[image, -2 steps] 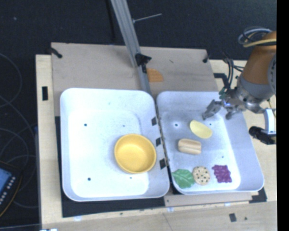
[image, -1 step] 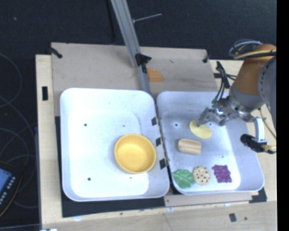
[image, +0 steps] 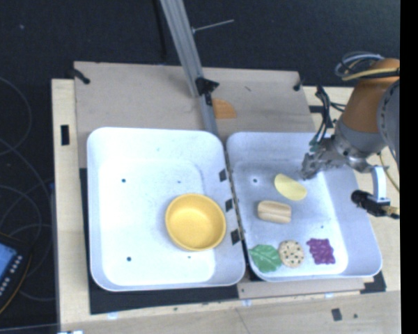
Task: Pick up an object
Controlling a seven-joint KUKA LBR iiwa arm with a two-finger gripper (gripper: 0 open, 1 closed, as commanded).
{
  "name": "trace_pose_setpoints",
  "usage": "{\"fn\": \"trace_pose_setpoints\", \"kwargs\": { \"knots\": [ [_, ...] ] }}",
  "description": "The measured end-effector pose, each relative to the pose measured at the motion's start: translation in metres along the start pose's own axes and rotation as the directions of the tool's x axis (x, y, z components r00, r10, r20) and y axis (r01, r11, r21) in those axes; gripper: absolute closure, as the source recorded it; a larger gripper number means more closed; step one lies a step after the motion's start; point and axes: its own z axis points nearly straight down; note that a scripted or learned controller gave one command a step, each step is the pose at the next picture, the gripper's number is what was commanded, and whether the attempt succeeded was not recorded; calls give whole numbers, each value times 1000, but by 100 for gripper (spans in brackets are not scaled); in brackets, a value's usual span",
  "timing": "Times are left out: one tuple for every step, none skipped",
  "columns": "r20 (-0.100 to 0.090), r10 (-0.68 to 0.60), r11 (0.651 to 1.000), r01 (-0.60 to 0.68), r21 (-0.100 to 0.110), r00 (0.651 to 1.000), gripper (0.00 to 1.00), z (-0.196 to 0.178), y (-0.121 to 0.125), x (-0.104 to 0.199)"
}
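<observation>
The hand [image: 311, 164] hangs low in the right bin [image: 348, 256], just up and right of the pale yellow chip [image: 290, 186], nearly touching it. Whether it grips anything, I cannot tell. A tan bread roll [image: 274, 211] lies just below the chip.

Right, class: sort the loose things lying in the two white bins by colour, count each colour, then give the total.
Yellow: 2, the bowl and the yellow piece
Tan or brown: 2, the bread roll and the cookie
Green: 1, the leaf
Purple: 1, the grapes
Total: 6
</observation>
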Motion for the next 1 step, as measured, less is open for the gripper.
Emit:
{"fn": "trace_pose_setpoints", "kwargs": {
  "knots": [
    [-4,-2,1000,2,-1,1000,100,-49,-2,6]
  ]
}}
